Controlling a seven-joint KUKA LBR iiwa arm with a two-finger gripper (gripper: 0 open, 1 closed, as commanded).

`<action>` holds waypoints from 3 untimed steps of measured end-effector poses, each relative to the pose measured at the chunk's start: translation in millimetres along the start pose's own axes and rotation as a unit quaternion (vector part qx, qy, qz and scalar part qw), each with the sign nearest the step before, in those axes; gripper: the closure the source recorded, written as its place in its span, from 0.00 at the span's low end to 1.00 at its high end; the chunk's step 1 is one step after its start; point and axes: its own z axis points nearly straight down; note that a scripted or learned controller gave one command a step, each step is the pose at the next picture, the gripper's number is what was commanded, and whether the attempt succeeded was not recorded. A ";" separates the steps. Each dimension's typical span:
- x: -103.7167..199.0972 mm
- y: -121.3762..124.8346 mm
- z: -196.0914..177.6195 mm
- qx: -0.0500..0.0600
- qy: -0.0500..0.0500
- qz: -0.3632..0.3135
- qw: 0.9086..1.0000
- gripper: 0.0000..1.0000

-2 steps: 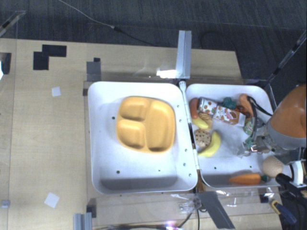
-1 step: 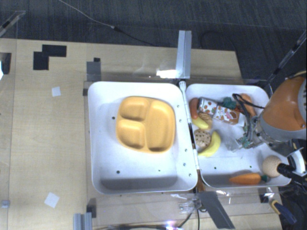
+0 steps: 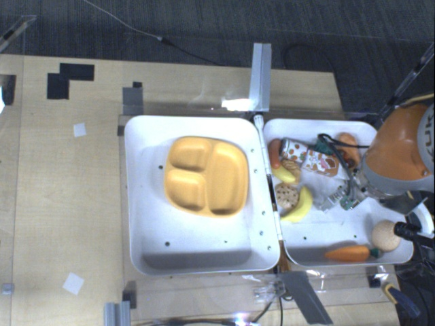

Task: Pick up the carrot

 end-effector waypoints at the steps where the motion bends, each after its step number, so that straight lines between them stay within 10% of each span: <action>1: 19.9 -24.9 -1.3 -0.002 -0.002 -0.149 0.989 1.00; 2: 40.9 -11.1 -1.9 -0.002 -0.003 -0.320 0.948 1.00; 3: 18.1 -7.7 -1.1 -0.003 0.000 -0.504 0.863 1.00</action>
